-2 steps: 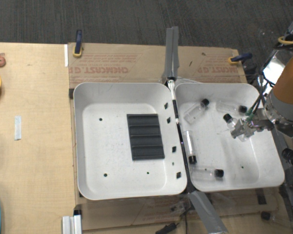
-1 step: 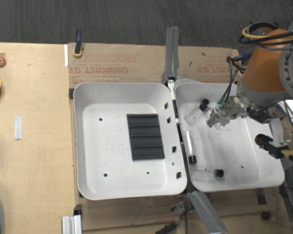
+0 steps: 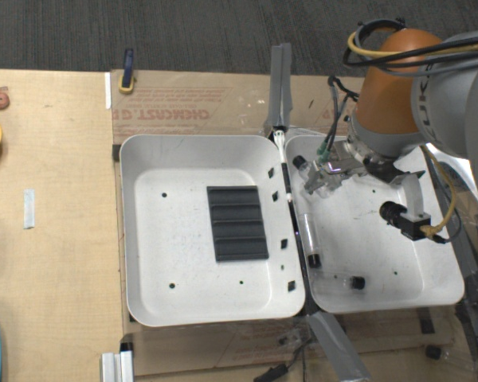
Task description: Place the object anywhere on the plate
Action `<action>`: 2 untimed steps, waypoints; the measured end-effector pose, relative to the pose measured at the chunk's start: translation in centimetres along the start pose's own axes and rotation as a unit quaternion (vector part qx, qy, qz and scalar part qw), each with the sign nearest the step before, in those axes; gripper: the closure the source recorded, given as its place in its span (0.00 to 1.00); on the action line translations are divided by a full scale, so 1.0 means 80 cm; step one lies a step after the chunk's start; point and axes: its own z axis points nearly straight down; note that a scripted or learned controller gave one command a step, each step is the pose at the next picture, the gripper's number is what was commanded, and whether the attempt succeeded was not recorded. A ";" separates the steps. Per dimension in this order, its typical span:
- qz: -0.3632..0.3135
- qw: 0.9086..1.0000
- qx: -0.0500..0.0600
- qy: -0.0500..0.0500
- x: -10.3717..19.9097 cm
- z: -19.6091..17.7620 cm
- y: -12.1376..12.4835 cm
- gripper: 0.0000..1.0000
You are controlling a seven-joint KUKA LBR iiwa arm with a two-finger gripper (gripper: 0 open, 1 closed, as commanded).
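Observation:
A black ribbed plate [image 3: 237, 224] lies flat in the middle of the left bin [image 3: 143, 213]. My gripper [image 3: 319, 179] hangs low over the upper left part of the right bin [image 3: 430, 281], close to the wall between the bins. A small dark object [image 3: 356, 282] rests near the right bin's front edge. A slim clear piece with a black end [image 3: 312, 253] lies along that bin's left wall. Another small dark bit [image 3: 299, 164] sits just left of the gripper.
The grey arm with its orange band [image 3: 394, 86] comes in from the upper right, trailing cables and a black connector [image 3: 398, 215] over the right bin. A cardboard sheet [image 3: 191, 102] lies behind the bins. A yellow-handled tool [image 3: 127, 74] rests at its back left.

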 end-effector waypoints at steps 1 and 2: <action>-0.021 1.000 0.001 0.000 0.078 0.001 0.008 1.00; -0.135 0.991 0.000 0.000 0.154 0.004 0.020 1.00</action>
